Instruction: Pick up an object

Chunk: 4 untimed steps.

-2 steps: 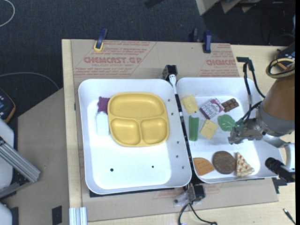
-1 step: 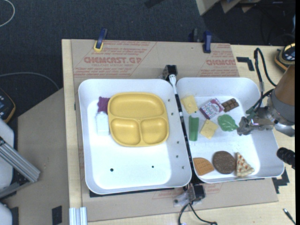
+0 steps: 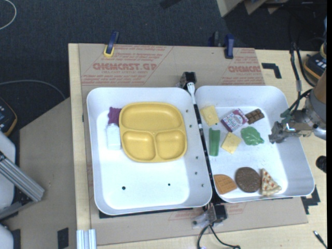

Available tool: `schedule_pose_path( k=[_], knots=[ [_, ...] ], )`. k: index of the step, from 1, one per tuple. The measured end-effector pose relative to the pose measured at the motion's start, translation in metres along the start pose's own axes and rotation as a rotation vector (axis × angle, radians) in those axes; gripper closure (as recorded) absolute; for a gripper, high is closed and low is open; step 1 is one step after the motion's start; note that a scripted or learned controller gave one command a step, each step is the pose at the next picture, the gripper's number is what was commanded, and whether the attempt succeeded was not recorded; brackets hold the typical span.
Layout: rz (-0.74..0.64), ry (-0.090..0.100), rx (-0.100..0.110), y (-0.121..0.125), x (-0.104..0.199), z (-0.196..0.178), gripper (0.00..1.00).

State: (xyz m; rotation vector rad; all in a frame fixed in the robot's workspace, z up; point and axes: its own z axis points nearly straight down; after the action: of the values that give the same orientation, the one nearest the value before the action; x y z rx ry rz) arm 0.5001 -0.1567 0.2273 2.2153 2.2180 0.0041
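Note:
My gripper point(image 3: 276, 134) hangs over the right side of the right bin point(image 3: 290, 157), just right of a green leafy piece point(image 3: 251, 135). No object shows in its grasp. The bin holds toy food. A brown chocolate bar point(image 3: 254, 116) and a purple packet point(image 3: 234, 120) lie near the back. A pale yellow slab point(image 3: 209, 115), a green pod point(image 3: 213, 141) and a yellow block point(image 3: 231, 142) are on the left. An orange cookie point(image 3: 224, 183), a brown round patty point(image 3: 247, 179) and a pizza slice point(image 3: 268, 183) line the front.
The left bin point(image 3: 145, 188) carries a yellow divided plate point(image 3: 153, 131), with a purple item point(image 3: 114, 114) and a white bottle point(image 3: 112, 136) at its left side. Clamps point(image 3: 109, 48) hold the cardboard sheet at the back. Cables run by the arm point(image 3: 316, 113) at the right.

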Motion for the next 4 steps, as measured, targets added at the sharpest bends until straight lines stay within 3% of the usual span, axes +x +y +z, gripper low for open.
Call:
schedule_pose_path(
  k=[3,4],
  knots=[
    [-0.005,0.007,0.011,-0.007,0.158,0.012,1.00],
    [-0.003,0.004,0.003,-0.010,0.183,-0.004,1.00]
  ],
)
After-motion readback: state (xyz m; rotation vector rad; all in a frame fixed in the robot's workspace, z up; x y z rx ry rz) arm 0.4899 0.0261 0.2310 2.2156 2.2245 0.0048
